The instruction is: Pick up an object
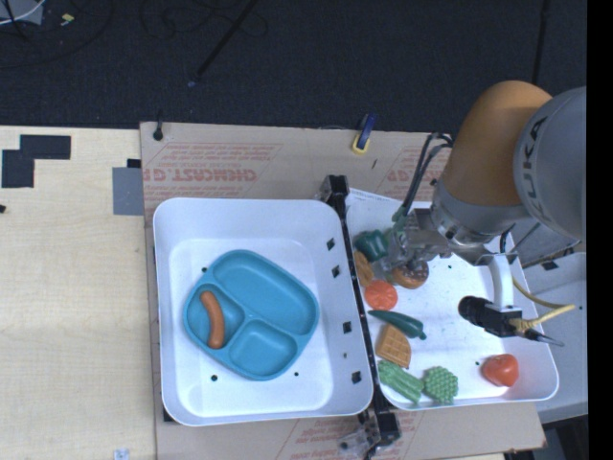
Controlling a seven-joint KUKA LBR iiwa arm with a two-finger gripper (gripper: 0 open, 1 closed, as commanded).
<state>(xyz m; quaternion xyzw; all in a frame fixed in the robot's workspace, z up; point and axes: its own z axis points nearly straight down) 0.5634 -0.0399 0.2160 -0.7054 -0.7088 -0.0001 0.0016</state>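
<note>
Two bins on surface. Gripper (410, 255) low in right bin (536, 377), over toy food near divider: teal piece (372, 244), brown round piece (413, 276), orange-red ball (380, 295). You cannot tell gripper state. No object visibly lifted; judge grasp and lift left. Left bin holds blue tray (273, 305).

- Even, fairly bright overhead light; soft shadows inside the left bin (172, 257).
- Mild glare on the white plastic.
- Slightly soft, low-resolution picture; dark background above.
</note>
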